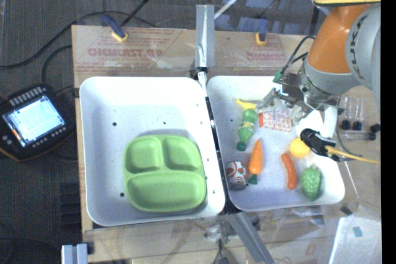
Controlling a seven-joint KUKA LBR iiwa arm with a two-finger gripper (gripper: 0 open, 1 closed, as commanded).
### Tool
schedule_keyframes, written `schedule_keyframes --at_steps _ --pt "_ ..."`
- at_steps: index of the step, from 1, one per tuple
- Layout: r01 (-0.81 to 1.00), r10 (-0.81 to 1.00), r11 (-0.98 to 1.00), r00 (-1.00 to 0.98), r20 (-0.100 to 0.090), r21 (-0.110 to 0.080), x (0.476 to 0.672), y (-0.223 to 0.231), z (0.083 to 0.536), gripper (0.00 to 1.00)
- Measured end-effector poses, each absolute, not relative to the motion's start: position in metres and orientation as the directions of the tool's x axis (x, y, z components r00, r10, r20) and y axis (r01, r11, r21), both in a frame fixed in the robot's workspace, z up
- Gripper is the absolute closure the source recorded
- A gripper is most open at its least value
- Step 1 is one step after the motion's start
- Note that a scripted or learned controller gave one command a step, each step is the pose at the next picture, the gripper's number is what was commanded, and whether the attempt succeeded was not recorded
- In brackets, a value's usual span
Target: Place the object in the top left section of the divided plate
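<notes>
The green divided plate [164,173] lies in the left bin [99,127]. Its top left section [143,156] holds nothing. My gripper [283,101] hangs over the back of the right bin [272,195], just above a red and white packet [276,121]. The wrist hides how the jaws stand, and I see nothing held in them. Close by lie a yellow piece [247,104] and a green bottle-shaped toy [247,127].
The right bin also holds a carrot [255,156], a small can [237,174], a red chili [289,170], a lemon [299,148] and a green bunch [311,182]. A metal post [203,40] stands behind the wall between the bins.
</notes>
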State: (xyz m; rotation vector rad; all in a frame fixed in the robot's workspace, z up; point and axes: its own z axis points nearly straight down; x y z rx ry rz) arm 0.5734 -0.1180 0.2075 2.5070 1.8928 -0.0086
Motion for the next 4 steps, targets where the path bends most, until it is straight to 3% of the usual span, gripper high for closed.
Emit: schedule_keyframes --at_steps 1,2,3,4 --pt "0.989 0.989 -0.147 0.147 -0.002 -0.002 0.565 -0.046 0.24 1.0" --pt "0.995 0.995 -0.104 0.104 -0.001 -0.003 0.552 0.061 0.25 1.0" --pt "0.999 0.999 -0.041 0.041 -0.001 -0.006 0.54 0.147 0.213 1.0" --pt "0.981 0.981 0.196 -0.196 0.0 -0.006 0.515 0.181 0.171 1.0"
